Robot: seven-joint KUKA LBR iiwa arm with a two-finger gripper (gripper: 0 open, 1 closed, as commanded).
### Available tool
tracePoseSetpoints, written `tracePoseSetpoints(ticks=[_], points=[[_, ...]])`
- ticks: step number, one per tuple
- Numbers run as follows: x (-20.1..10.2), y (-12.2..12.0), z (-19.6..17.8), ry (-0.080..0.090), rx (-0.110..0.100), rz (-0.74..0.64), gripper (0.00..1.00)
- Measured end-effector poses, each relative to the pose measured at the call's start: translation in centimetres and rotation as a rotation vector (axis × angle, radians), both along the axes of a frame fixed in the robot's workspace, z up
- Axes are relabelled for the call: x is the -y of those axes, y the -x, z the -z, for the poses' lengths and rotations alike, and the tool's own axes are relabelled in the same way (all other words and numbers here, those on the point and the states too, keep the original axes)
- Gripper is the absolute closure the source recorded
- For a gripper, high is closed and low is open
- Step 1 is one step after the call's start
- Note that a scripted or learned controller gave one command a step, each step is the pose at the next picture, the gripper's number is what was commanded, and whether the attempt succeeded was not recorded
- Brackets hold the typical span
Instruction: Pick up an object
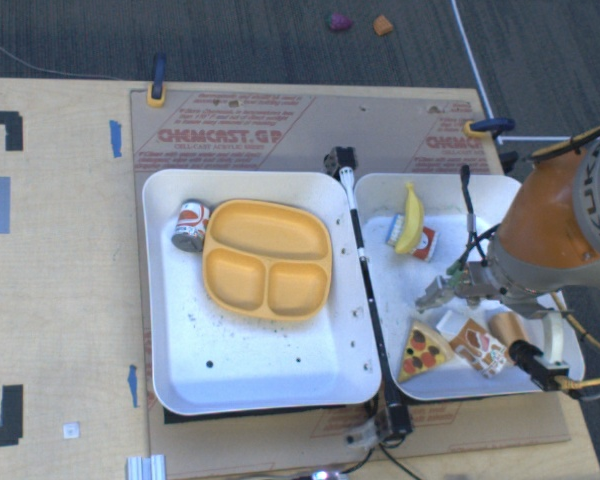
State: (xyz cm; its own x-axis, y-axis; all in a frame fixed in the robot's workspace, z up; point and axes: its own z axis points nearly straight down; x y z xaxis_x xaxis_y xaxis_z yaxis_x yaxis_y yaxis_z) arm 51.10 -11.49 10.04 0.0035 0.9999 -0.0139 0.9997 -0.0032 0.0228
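Several items crowded in right bin [380,203]: pizza [421,351], packet [477,347], banana [411,220]. Gripper [442,295] low above pizza, finger state impossible to tell. Likely to snag two, or slip off flat pizza.

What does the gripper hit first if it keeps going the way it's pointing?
Probably the bare floor of the right bin: the gripper points down and left. The pizza slice lies just below it in the view and the banana beyond; depth is unclear.

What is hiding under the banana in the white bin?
The banana lies on a small carton, with a red packet beside it. The part of the carton beneath the banana is covered.
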Motion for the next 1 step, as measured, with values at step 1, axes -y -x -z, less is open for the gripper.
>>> tracePoseSetpoints(ticks=[1], points=[[-2.06,2.65,1.13,-0.005,-0.002,-0.002,0.0]])
